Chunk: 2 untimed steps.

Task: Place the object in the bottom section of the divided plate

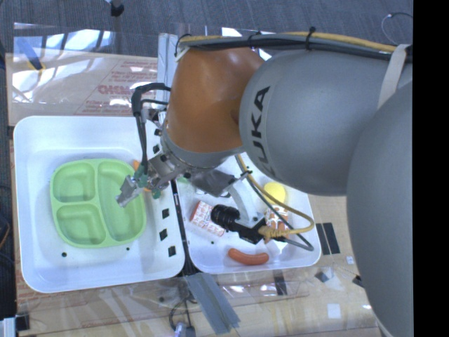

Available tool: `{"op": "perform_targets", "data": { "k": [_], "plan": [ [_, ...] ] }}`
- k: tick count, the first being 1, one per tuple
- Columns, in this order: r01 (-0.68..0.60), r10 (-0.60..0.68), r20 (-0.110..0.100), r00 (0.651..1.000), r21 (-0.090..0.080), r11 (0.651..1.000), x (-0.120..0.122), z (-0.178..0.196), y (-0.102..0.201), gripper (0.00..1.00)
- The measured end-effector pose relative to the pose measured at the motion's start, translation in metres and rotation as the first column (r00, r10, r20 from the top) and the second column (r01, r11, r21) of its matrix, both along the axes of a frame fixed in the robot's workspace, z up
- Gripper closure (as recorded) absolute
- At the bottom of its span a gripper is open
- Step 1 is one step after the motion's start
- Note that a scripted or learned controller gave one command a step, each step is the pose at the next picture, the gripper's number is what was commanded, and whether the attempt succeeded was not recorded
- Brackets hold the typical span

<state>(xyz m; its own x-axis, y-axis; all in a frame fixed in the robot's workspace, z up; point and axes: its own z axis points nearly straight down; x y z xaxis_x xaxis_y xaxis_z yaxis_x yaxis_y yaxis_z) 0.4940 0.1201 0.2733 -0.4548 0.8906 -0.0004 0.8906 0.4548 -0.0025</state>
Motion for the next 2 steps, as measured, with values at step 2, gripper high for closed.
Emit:
{"op": "perform_targets", "data": {
  "k": [2],
  "plan": [
    [0.000,0.000,0.000,1.000,0.000,1.000,0.0000,0.0000,0.0000,0.00]
  ]
}}
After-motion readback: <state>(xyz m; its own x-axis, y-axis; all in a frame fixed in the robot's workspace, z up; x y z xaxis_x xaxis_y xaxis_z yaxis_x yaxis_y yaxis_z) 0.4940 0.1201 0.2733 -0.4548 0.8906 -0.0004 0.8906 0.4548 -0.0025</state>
